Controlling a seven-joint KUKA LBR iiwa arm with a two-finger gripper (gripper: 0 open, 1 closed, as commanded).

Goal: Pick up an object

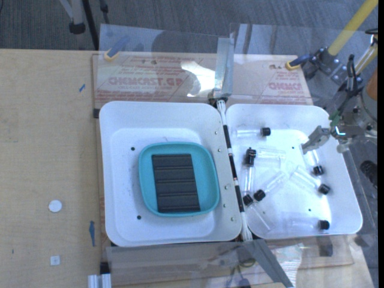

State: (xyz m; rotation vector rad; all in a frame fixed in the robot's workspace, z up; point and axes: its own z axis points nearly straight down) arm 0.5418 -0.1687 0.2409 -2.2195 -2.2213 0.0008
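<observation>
The arm's grey two-finger gripper (316, 138), its grip impossible to judge, hangs over the right white bin (354, 218) to reach the scattered clear, black-capped plastic tubes (273, 185).

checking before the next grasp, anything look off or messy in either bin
Nothing looks spilled or broken. The clear tubes with black caps lie scattered at all angles in the right bin; the teal tray sits squarely in the left bin.

On the tan surface (42, 131) we see a small white disc (55, 206) left of the bins, a clear panel (157, 77) lettered in red behind them, and grey carpet (180, 5) beyond.
</observation>
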